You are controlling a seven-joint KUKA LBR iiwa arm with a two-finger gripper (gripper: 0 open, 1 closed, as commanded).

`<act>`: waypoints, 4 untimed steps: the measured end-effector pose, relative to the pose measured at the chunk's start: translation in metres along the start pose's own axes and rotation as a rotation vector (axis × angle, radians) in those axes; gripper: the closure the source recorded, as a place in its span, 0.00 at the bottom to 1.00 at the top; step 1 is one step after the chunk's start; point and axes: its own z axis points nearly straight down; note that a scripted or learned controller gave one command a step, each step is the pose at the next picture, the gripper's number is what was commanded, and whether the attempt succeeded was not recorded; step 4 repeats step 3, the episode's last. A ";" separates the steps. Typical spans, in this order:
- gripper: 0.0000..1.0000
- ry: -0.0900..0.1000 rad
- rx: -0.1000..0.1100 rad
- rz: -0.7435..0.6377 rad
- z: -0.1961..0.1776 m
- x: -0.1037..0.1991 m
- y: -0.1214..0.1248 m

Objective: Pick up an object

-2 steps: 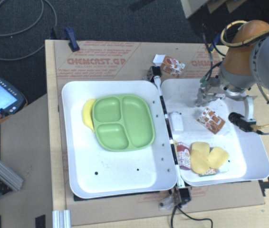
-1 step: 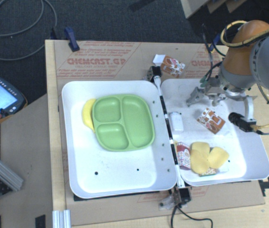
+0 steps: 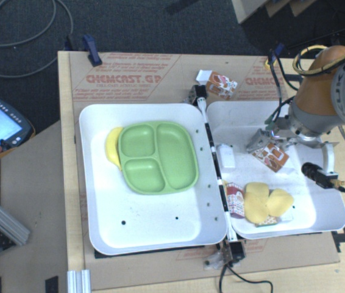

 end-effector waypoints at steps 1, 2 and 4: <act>1.00 0.000 -0.005 -0.001 -0.011 0.001 0.002; 1.00 0.002 0.001 -0.002 -0.067 0.035 -0.044; 1.00 0.000 -0.002 -0.002 -0.100 0.123 -0.035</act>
